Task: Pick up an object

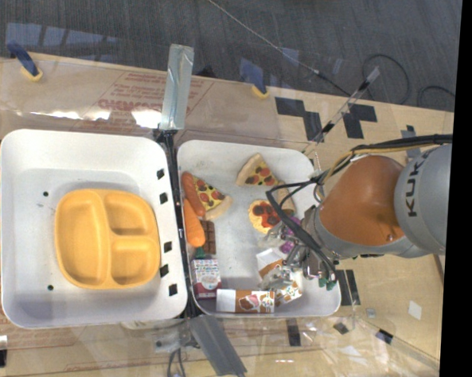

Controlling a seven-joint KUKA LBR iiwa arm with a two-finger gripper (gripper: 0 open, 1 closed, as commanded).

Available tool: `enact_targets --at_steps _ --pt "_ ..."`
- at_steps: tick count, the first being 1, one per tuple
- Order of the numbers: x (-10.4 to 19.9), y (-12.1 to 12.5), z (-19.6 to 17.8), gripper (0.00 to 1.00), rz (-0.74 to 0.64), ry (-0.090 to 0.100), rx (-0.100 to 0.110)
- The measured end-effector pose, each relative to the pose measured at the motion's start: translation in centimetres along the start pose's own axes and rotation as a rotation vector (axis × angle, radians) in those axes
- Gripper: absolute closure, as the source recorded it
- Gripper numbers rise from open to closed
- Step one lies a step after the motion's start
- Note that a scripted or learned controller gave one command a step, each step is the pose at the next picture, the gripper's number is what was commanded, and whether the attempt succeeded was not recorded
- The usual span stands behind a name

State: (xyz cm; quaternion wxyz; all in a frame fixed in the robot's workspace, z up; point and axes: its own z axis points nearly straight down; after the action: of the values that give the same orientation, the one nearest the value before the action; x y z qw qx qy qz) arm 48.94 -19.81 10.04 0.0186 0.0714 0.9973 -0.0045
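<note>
Readable writing: "KU" in dark letters on the grey arm (422,205) at the right, the rest cut off; faint red print on the cardboard sheet (130,94) under tape at the table's (387,328) far side, too washed out to read. Small packs in the right bin (246,154) carry labels, too small to make out. Left bin (29,179) holds a yellow divided tray (105,238) with three compartments, roughly centred. Right bin holds toy food: a pizza slice (257,172) near the far wall, a second pizza slice (209,196) toward the left wall with a hot dog (190,186) just beside it, a carrot (194,225) along the left wall, a round pizza piece (262,215) near the middle, a dark chocolate bar (210,236) beside the carrot, a small carton (207,273) near the front left corner, a flat snack pack (245,301) against the front wall, and a white wrapped packet (268,263) right of centre. The arm's orange band (361,203) sits over the bin's right edge, black cables looping across it. The gripper (300,255) is low over the right side of the right bin, amid the clutter; the white wrapped packet lies just beside it on its left and a printed snack bag (289,292) just in front of it. Can't tell how the gripper is set or whether anything is in it, wrist and cables hide it.
</note>
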Motion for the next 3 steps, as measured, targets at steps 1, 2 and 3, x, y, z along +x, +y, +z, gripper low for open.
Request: enact_targets --at_steps 1,2,3 --pt "-1.6 2.0 0.7 0.00 0.080 0.032 -0.005" --pt "-1.8 2.0 -0.4 1.00 0.073 0.028 -0.004" --pt "-1.6 3.2 -12.9 1.00 0.024 0.024 -0.004"
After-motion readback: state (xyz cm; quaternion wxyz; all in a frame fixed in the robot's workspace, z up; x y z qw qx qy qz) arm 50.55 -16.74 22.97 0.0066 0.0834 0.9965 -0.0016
